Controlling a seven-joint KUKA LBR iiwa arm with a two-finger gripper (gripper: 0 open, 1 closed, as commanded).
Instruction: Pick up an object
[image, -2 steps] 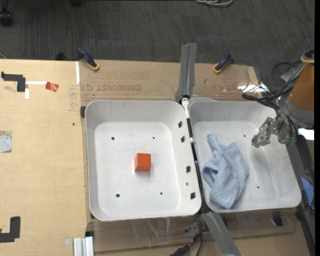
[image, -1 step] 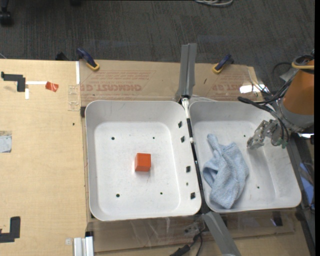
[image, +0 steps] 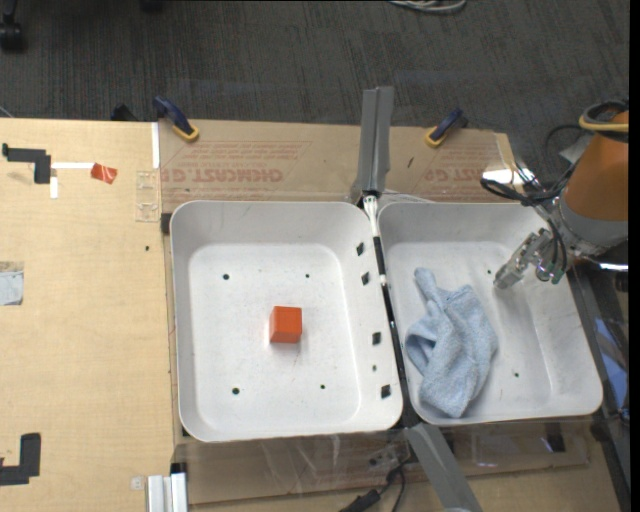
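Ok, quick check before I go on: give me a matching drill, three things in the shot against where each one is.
Things:
1. orange block
2. light blue cloth
3. hand

Places:
A. crumpled in the right bin, toward its left side
B. over the right bin's far right part, apart from the cloth
C. near the middle of the left bin

Pairs: 1-C, 2-A, 3-B
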